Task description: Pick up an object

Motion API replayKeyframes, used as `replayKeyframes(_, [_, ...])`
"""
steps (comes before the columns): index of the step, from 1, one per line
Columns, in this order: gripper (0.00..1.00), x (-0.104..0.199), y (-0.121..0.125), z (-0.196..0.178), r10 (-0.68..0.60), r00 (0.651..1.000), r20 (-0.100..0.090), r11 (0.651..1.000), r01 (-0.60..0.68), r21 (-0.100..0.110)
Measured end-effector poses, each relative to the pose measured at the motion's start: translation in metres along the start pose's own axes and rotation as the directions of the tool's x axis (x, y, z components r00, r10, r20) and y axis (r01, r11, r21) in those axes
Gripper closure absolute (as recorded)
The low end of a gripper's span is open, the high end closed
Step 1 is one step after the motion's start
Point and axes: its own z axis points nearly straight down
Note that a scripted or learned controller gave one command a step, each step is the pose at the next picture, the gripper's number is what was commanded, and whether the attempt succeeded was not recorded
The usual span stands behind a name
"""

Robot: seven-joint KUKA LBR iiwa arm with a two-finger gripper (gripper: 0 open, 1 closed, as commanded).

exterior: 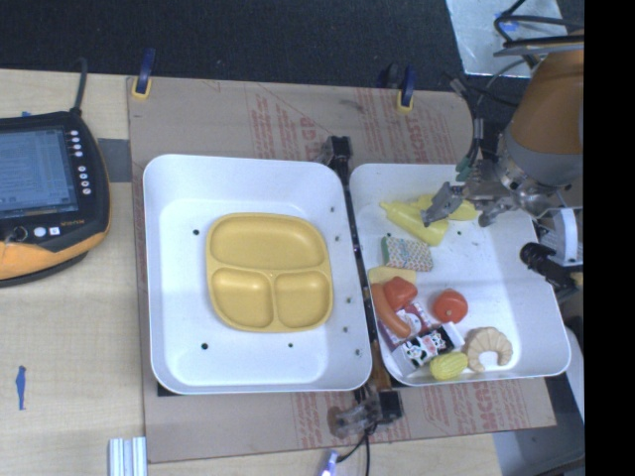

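The arm reaches in from the right over the far part of the right bin (536, 345), its gripper (448, 202) low above a yellow object (417, 220) that lies at the bin's far left. One dark finger points down and left at the yellow piece and seems to touch or nearly touch it; whether the fingers are released or clenched I cannot tell, and nothing can be seen between them.

Nearer in the same bin lies a speckled, pale sponge-like item (408, 254) just near of the yellow object. Further toward the near edge come a red pepper-like toy (399, 293), an orange carrot-like stick (388, 312) on its left, and a red tomato (449, 305) to the right. At the near edge sit a black-and-white patterned carton (429, 346), a small yellow lemon (448, 367) and a tan croissant (490, 346).

The left bin (179, 266) holds a yellow divided plate (268, 271) with three compartments, lying flat in its middle. Both bins rest on a cardboard sheet (248, 107) on the desk (60, 345). At the far left a tablet controller (45, 191) with an orange casing rests on the desk
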Motion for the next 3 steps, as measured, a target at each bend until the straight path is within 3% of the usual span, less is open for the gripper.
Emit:
replayKeyframes(1, [0.0,0.026,0.041,0.104,-0.001,1.0,0.001,1.0,0.001,0.002])
replayKeyframes(2, [0.0,0.03,0.058,0.103,0.004,1.0,0.001,1.0,-0.004,0.015])
replayKeyframes(3, [0.0,0.008,0.058,0.104,0.004,1.0,-0.005,1.0,-0.004,0.014])
